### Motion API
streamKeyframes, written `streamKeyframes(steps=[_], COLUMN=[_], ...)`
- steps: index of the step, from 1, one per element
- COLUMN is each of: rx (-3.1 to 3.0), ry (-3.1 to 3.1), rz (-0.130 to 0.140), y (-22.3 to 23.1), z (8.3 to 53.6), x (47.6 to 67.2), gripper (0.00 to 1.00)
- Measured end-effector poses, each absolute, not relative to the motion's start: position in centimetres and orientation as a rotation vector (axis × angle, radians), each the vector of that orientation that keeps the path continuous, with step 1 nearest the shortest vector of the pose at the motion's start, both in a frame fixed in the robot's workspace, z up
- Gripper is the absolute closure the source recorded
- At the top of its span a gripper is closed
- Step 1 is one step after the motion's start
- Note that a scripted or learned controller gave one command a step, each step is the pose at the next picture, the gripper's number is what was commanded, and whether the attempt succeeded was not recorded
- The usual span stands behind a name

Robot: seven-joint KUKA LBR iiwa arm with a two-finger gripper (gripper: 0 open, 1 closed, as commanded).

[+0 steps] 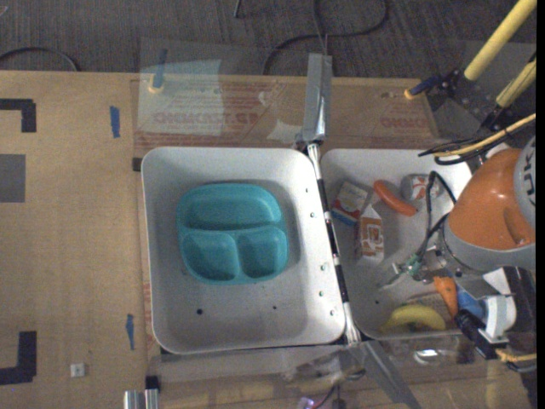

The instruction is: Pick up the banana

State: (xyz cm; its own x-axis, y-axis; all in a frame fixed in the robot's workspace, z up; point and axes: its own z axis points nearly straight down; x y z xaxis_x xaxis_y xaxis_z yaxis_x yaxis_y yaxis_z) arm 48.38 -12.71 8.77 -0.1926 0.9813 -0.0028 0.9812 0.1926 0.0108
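The banana [415,317] lies in the right bin [366,301], just below the gripper [419,268]. I cannot tell how the gripper is set. A carrot [446,294] is close beside, so the grab might catch that instead.

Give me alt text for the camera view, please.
The arm's gripper hangs over the right bin, just above the banana. A teal divided tray sits in the left bin.
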Motion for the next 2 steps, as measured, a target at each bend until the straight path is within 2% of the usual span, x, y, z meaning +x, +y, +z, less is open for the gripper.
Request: streamKeyframes(steps=[1, 2], rx=[1.913, 2.083], ry=[2.476, 2.349], rz=[0.004, 0.007], y=[-12.5, -13.7], z=[8.8, 8.7], x=[48.3, 50.3], gripper=[0.00, 0.00])
